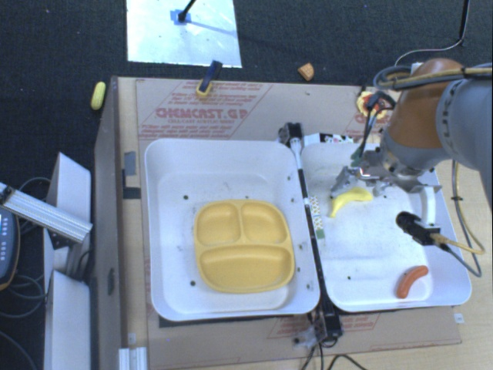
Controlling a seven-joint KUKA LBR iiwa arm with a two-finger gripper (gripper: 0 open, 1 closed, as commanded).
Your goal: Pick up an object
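A yellow banana (350, 199) lies in the right bin (362, 284), toward its back left. My gripper (353, 180) hovers just above and behind the banana, close to it; I cannot tell whether it touches. An orange-red sausage (411, 280) lies near the right bin's front right corner, well away from the gripper. A yellow divided plate (243, 245) rests flat in the middle of the left bin (173, 176).
The ridge where the two bins meet (308, 214) runs just left of the banana. Outside the bins, on the cardboard and floor behind, lie a small yellow piece (98, 95), a blue-and-yellow tool (208, 79) and an orange chunk (306, 71).
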